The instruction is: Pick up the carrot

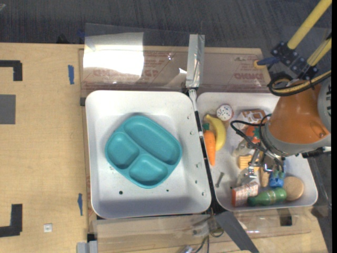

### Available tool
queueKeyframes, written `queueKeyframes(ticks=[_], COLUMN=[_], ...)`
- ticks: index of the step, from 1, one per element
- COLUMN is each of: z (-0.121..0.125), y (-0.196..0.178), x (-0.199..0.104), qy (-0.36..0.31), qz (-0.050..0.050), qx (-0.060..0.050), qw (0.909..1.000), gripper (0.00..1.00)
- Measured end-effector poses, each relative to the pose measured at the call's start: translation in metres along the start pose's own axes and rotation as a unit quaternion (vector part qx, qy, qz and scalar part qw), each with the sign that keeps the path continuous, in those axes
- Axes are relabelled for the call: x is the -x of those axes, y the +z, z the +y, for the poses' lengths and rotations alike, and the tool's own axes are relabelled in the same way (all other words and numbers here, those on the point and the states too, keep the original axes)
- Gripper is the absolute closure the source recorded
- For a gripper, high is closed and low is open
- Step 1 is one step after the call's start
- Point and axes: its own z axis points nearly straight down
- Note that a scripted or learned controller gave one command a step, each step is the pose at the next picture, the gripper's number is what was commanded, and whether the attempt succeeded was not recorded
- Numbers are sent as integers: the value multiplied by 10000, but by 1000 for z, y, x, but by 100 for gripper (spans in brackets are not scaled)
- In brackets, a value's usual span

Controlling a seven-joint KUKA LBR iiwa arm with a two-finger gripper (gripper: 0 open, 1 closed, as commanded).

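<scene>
The orange carrot (210, 147) lies along the left wall of the right bin (310, 173), its tip pointing toward the front. It rests against a yellow banana (217, 130) just behind it. My gripper (259, 166) hangs low over the middle of the right bin, to the right of the carrot and apart from it, above a clutter of small items. The orange-banded wrist (296, 121) hides part of the bin behind it.
The left bin (100, 115) holds a teal divided plate (143, 149). In the right bin lie a white round disc (224, 112), a printed box (251, 116), a can (245, 193), a green bottle-like toy (268, 196), a tan round piece (293, 187) and a blue item (276, 181).
</scene>
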Motion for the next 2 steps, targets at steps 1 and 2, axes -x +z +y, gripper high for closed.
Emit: queueKeyframes(ticks=[1, 2], z=[15, 16], y=[-1, -13], x=[-27, -25], qy=[52, 45], qz=[-5, -35], qx=[-2, 0], qw=[10000, 10000], gripper=[0, 100])
